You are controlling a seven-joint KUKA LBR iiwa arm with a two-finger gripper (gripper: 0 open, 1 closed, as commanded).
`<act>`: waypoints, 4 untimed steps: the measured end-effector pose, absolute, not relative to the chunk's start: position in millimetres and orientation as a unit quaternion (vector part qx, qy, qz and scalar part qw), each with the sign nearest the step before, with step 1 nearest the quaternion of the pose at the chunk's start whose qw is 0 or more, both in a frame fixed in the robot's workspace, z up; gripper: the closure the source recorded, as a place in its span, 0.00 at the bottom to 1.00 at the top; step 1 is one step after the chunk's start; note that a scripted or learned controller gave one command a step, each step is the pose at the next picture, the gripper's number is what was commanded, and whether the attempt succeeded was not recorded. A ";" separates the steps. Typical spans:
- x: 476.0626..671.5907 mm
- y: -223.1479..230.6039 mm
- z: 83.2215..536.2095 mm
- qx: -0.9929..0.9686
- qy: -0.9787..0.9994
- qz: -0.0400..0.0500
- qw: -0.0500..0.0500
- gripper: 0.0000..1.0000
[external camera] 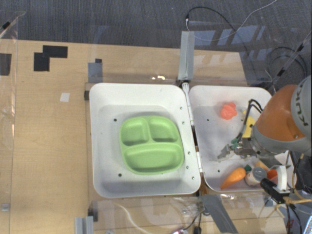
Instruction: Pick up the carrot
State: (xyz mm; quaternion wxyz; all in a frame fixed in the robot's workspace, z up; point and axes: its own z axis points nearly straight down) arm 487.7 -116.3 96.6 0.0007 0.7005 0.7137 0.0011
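An orange carrot [233, 177] lies near the front edge of the right bin [214, 130], pointing toward the front left. My gripper [227, 152] hangs just above and behind it, over the bin's middle, a short way from the carrot. Its thin dark fingers [224, 154] point left. Nothing shows between them.
A pink-red round fruit [228, 110] sits at the back of the right bin. Small items [254, 175] lie beside the carrot's thick end, at the front right. The left bin [105, 130] holds a green divided plate [151, 145]. Cables run along the right side.
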 end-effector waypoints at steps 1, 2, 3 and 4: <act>491.5 -181.0 90.3 0.643 0.765 0.004 0.006 0.00; 488.2 -112.2 97.5 0.624 0.782 0.001 0.002 0.00; 488.1 -179.2 114.5 0.636 0.772 0.001 0.002 0.00; 491.8 -107.2 90.3 0.633 0.774 0.004 0.007 0.00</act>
